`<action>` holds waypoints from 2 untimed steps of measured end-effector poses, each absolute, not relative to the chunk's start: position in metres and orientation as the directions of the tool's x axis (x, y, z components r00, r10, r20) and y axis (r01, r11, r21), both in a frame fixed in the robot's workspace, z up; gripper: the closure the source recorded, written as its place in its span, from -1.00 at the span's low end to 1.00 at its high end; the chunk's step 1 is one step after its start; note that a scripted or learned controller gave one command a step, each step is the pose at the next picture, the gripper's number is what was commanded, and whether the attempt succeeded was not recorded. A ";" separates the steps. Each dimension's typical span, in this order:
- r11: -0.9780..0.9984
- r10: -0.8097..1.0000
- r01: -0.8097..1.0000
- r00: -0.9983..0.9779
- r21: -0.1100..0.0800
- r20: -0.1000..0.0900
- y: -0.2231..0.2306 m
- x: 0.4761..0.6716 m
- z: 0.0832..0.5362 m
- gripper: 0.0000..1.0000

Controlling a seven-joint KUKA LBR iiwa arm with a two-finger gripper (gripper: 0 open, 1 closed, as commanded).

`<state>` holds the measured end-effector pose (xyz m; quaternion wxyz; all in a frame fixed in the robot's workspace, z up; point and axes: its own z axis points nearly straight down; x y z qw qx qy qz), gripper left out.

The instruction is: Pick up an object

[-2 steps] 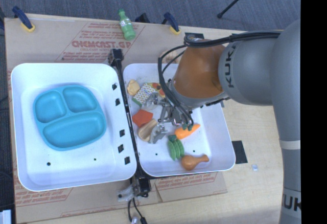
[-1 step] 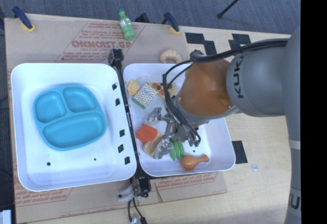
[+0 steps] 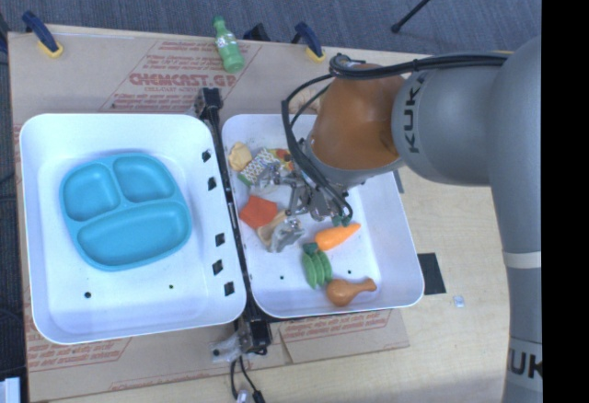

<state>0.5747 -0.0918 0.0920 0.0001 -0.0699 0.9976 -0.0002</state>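
Note:
My gripper [image 3: 293, 224] reaches down into the right bin [image 3: 391, 236], its metal fingers low among the toy food. Just left of the fingertips lies a red-orange block [image 3: 259, 211]. An orange carrot [image 3: 338, 236] lies right of the fingertips, with a green pepper-like piece [image 3: 317, 267] and a brown drumstick [image 3: 350, 290] below it. Behind the wrist sit a yellow piece [image 3: 240, 155] and a patterned wrapper [image 3: 262, 167]. I see nothing clearly between the fingers.
The left bin [image 3: 37, 208] holds a blue divided plate [image 3: 126, 209]. A green bottle [image 3: 227, 46] lies on the cardboard beyond the bins. Clamps [image 3: 41, 33] hold the board's far edge. The arm's orange band [image 3: 354, 120] overhangs the right bin's far side.

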 end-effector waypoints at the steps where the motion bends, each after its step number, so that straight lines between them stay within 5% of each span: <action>1: 0.915 -0.404 -0.404 -0.915 0.001 0.003 -0.102 0.516 0.092 -1.00; 2: 0.881 -0.472 -0.472 -0.881 0.000 0.000 -0.094 0.532 0.092 -1.00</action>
